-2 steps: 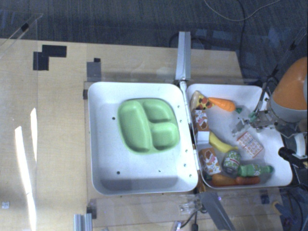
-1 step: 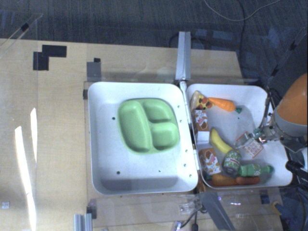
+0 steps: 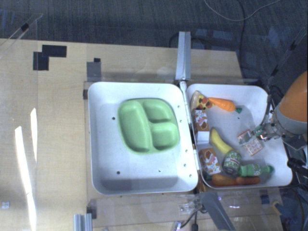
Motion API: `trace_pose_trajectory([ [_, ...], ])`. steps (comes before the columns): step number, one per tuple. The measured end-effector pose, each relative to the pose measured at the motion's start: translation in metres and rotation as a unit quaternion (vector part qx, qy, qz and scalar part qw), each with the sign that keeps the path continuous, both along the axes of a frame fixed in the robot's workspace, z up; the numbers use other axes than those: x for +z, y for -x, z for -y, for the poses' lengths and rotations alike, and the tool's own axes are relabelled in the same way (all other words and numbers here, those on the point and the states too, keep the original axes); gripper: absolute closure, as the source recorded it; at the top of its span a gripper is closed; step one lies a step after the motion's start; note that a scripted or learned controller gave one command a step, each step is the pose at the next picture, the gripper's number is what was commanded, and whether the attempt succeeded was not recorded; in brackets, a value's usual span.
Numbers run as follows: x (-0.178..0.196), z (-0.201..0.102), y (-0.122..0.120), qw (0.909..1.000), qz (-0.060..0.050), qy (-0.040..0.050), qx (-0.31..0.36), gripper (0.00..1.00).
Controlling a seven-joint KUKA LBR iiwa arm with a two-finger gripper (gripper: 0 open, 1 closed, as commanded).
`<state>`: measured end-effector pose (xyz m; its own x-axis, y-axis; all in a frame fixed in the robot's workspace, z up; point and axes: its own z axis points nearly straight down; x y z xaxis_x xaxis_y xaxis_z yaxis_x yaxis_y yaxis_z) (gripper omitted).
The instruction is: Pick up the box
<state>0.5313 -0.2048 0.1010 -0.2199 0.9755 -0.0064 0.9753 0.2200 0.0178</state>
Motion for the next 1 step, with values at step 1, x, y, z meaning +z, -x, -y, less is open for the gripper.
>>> trace_pose_trajectory([
  [1,0.1047,-0.0335,-0.0079,1.0,-0.006,-0.0005,-0.006,1.0],
])
